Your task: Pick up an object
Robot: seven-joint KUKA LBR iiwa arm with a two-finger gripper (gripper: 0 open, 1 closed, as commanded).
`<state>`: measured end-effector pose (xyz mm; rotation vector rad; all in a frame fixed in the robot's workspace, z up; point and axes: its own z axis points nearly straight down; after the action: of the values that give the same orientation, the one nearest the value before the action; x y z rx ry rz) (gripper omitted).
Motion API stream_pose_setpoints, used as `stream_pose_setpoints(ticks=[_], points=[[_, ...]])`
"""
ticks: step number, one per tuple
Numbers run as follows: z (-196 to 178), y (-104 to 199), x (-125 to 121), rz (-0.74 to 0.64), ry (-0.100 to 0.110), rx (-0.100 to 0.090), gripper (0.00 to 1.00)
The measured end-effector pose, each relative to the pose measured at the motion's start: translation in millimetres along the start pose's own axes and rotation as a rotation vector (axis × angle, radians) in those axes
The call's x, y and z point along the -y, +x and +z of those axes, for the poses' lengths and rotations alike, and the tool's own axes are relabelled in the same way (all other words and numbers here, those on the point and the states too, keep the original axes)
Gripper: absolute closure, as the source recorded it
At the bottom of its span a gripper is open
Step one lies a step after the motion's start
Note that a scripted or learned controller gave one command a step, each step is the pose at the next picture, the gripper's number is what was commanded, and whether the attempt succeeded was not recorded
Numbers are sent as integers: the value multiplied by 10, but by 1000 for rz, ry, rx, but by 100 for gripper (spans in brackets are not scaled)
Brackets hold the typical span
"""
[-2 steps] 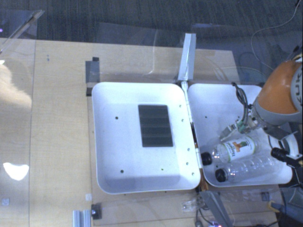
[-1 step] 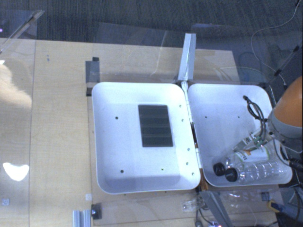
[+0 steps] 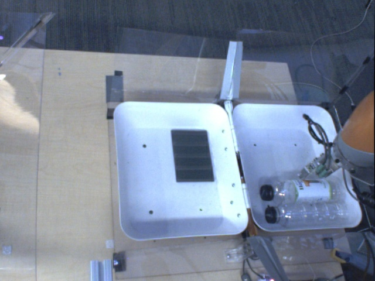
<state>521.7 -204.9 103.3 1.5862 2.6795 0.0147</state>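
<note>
We see the left bin (image 3: 135, 174) with a dark pad (image 3: 191, 155), beside the right bin (image 3: 263, 127). In the right bin's near end lie two clear bottles (image 3: 299, 192), the gripper (image 3: 316, 168) just above them.

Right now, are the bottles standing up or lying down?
Lying down. Both clear bottles rest on their sides in the right bin, black caps pointing left.

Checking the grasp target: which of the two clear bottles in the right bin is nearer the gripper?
The upper bottle, the one with the white label: the gripper sits just above it. The lower bottle lies along the bin's front wall.
</note>
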Motion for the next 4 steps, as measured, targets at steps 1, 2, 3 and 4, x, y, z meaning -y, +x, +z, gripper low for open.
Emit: stream_pose_setpoints(ticks=[1, 2, 3, 4], points=[[-1, -4, 1, 1, 0, 1, 0], [139, -122, -197, -161, 12, -10, 0], [153, 234, -1052, -416, 5, -12, 0], [178, 32, -1420, -303, 9, -13, 0]])
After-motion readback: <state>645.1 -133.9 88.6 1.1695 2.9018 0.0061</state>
